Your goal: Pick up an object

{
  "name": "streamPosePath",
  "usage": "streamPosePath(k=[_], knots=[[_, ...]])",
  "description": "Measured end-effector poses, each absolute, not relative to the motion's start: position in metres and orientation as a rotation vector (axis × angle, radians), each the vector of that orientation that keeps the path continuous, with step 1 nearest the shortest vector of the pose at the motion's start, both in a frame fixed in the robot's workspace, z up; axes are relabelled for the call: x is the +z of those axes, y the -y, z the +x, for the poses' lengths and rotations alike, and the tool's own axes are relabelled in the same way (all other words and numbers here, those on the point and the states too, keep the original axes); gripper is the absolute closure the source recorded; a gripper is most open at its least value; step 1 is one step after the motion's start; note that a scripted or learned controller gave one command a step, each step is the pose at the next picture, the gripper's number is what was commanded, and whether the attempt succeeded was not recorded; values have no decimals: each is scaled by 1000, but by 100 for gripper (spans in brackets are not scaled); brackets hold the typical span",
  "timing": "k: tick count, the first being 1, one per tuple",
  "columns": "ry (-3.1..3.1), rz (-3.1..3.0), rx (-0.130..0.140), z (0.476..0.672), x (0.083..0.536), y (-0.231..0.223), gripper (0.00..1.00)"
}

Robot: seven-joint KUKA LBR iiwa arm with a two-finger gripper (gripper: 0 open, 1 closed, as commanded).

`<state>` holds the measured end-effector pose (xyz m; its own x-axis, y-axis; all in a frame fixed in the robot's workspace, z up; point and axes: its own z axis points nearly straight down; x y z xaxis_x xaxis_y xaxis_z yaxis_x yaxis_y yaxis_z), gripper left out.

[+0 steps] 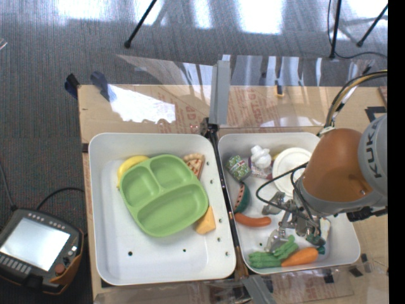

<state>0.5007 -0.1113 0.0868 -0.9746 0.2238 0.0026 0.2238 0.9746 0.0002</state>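
My gripper (295, 236) hangs low in the right bin (345, 249), near its front edge, and its two metal fingers (277, 238) stand apart, so it is open. Nothing is held between them. Just below the fingertips lie green pea pods (271, 257) and an orange carrot (302, 256). A red sausage (252, 220) lies to the gripper's left. A watermelon slice (242, 199) sits further left, by the bin's wall.
The right bin's back holds a white plate (291, 163), a small white toy (259, 158) and a green-and-white packet (238, 166). The left bin (107, 233) holds a green divided plate (164, 195), a yellow item (131, 164), a pizza slice (196, 164) and an orange wedge (205, 221).
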Motion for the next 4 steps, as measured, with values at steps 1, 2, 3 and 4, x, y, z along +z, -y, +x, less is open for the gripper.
streamPosePath(k=[1,2,3,4], knots=[[3069,-675,-1,578,88,85,0],[3074,-669,4,579,99,85,100],[3082,-684,-3,612,250,72,100],[2941,-1099,1,587,253,19,100]])
